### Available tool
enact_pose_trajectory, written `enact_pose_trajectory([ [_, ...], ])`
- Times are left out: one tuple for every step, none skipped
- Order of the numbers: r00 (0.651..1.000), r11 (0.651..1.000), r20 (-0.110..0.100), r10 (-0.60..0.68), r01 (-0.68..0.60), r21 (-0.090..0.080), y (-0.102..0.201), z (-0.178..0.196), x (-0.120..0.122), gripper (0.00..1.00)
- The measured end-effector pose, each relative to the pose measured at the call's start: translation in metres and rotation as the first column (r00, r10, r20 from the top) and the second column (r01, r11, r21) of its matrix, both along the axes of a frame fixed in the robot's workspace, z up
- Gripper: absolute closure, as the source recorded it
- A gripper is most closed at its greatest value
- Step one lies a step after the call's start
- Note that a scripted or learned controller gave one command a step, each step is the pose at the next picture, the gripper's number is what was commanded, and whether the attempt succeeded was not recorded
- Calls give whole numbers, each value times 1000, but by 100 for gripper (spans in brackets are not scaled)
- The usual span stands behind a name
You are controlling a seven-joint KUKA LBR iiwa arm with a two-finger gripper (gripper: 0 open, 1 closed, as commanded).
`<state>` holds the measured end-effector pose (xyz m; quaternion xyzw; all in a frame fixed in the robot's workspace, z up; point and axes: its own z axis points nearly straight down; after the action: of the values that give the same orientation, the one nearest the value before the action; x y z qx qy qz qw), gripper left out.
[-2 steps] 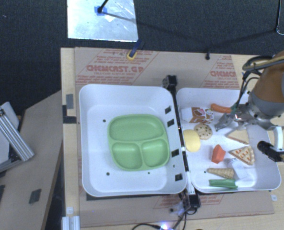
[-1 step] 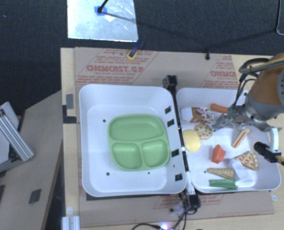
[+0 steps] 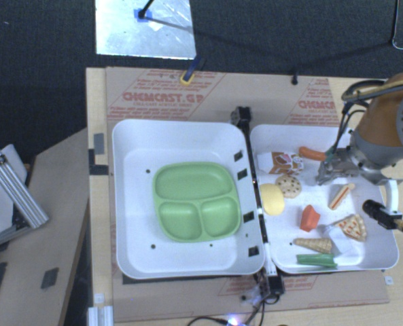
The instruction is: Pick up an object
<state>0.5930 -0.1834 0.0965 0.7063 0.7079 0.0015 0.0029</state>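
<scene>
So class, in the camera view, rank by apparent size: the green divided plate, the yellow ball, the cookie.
1. green divided plate
2. yellow ball
3. cookie, though only slightly smaller than the ball

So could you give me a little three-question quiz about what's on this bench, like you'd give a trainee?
1. True or false: the green plate lies in the same bin as the toy foods.
2. Which lies nearest the claw? A) hot dog B) ice cream cone C) green beans
3. How many compartments does the green plate have?

Key: 1. False, it lies in the left bin, the foods in the right bin. 2. A. 3. Three.
</scene>
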Motion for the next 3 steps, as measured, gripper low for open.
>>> enact_pose_trajectory([
  [1000,1000,0,1,-1,0,1,63,-4,100],
  [1000,1000,0,3,-3,0,0,110,5,100],
  [1000,1000,-2,3,-3,1,0,129,6,100],
])
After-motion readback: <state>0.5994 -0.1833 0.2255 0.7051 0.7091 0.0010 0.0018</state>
